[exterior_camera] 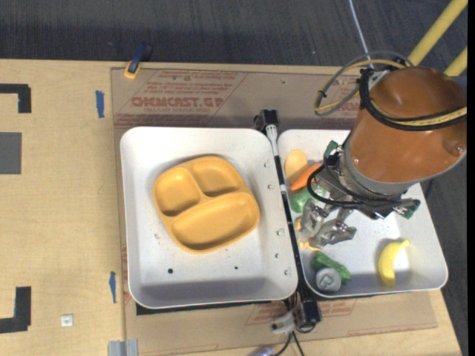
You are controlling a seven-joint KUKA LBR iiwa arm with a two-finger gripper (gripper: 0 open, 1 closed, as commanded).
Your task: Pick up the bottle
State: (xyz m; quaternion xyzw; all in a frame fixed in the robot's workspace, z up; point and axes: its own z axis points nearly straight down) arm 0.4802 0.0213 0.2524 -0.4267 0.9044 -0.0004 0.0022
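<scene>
While the arm (404, 124) is being held over the right bin (430, 269), the claw (324, 228) is being kept low near that bin's left wall.

The bottle (326, 273), green with a silvery cap, is being left lying at the bin's near edge, just below the claw and apart from it. Whether the claw is wide or narrow cannot be told. A yellow plate (206, 202) is being carried by the left bin (141, 221), and a banana (391, 262) is lying right of the bottle.
</scene>
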